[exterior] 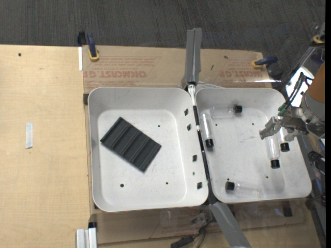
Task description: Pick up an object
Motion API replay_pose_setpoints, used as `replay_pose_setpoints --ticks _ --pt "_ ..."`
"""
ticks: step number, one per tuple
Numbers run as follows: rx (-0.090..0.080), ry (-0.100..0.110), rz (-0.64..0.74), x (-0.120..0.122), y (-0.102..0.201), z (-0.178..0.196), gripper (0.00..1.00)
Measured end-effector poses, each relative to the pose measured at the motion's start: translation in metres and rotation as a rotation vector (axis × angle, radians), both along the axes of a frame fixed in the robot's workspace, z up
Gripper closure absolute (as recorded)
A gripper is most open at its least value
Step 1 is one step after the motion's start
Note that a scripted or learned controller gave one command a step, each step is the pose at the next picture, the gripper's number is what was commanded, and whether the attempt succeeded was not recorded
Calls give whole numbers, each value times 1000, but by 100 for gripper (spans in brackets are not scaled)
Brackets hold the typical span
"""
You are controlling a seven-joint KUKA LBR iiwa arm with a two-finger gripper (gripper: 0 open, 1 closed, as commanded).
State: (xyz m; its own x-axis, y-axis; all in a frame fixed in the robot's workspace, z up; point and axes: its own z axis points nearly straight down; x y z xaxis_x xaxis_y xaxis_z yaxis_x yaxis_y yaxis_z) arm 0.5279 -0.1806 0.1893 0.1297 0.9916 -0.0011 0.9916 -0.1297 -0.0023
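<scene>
Clear black-capped vial (242,189) lying in right bin (297,190), tool (276,130) grip unclear

— What do you have in the left bin (98,138)?

— You have one ridged block (130,143) lying slantwise in its left half.

— And the right bin (248,94)?

— You see four tubes: one (207,132) along the left wall, one (235,108) near the back, one (242,189) near the front, one (273,150) toward the right. The gripper (274,129) hangs just behind that last tube.
</scene>
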Motion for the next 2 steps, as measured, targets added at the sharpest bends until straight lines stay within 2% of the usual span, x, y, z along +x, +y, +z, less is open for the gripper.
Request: replay_pose_setpoints --ticks 1,2 --pt "-1 1 -156 21 45 12 100" --pt "-1 2 -171 78 99 5 100"
